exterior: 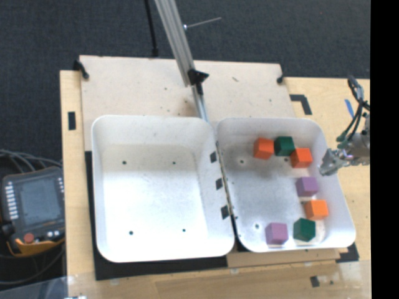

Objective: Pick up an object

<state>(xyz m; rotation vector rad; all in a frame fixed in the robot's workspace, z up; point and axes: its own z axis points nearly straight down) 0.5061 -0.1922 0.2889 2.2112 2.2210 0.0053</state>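
Nearest the camera, a purple cube (pixel 276 233) and a green cube (pixel 304 229) sit along the near wall of the right bin (pixel 249 167), which rests on the tabletop (pixel 137 86). Further cubes occupy this bin: orange (pixel 317 208) and purple (pixel 306 186) by its right wall; orange (pixel 264 147), green (pixel 285 145) and orange (pixel 302 157) near its far wall. Pincer (pixel 330 164) hovers over the bin's right rim, grasping nothing visible; its state cannot be determined.

gripper (pixel 329 164) over right bin's right rim | right bin (pixel 249 185): three orange blocks (pixel 264 147), two green blocks (pixel 284 145), two purple blocks (pixel 306 186), all along back and right walls | left bin (pixel 100 167) beside it, rims touching
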